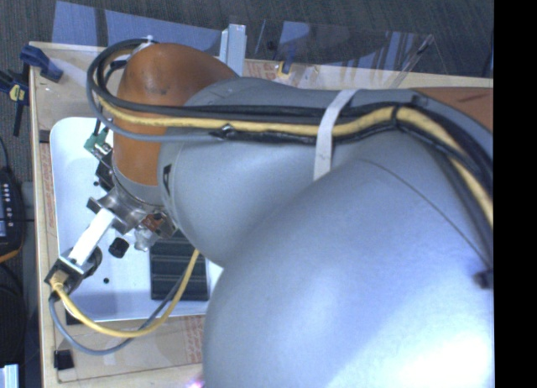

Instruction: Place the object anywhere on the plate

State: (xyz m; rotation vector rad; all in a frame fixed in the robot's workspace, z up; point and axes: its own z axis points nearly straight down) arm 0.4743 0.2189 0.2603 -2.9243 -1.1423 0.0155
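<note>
1. Object: its place cannot be told, because the arm [336, 235] hangs over most of the left bin [67, 138] and covers the floor beneath
2. Plate: cannot be picked out with certainty; a dark ribbed slab [178, 270] lies on the bin floor just beside the wrist
3. Gripper [126, 220]: low over the bin; spread or closed cannot be told
4. Risk: the slack yellow cable [126, 323] loops across the bin's near side and could snag or sweep loose items; a release here may well miss the plate

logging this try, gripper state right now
gripper: cannot be told, it sits low over the left bin with the arm covering much of it
</note>
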